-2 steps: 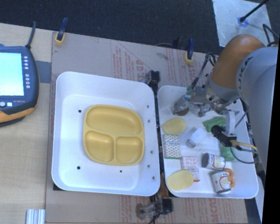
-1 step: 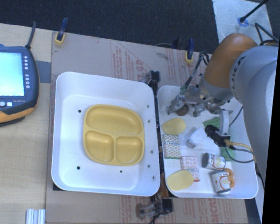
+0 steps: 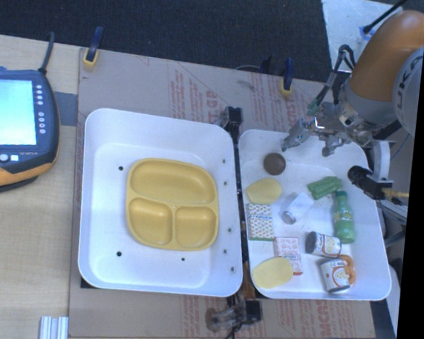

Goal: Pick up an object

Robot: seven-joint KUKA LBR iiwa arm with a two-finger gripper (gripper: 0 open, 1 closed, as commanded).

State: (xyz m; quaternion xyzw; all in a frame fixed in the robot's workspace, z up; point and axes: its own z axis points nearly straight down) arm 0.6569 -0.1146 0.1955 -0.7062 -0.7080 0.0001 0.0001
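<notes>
The right bin (image 3: 368, 288) holds several small objects: a brown ball (image 3: 274, 163), a yellow oval piece (image 3: 264, 190), a second yellow oval (image 3: 273, 271), a green bottle (image 3: 344, 215), a green block (image 3: 323, 187), a pale cup on its side (image 3: 296, 207), two printed packets (image 3: 260, 223) and two small cans (image 3: 325, 244). My gripper (image 3: 308, 143) hangs over the bin's far edge, above and to the right of the brown ball. It is open, its fingers (image 3: 289, 140) spread, and nothing lies between them.
The left bin (image 3: 91, 258) carries a yellow divided plate (image 3: 173, 202). A tablet-like pendant (image 3: 11, 123) lies on the bench at far left. Clamps (image 3: 233, 119) sit between the bins at the far and near edges.
</notes>
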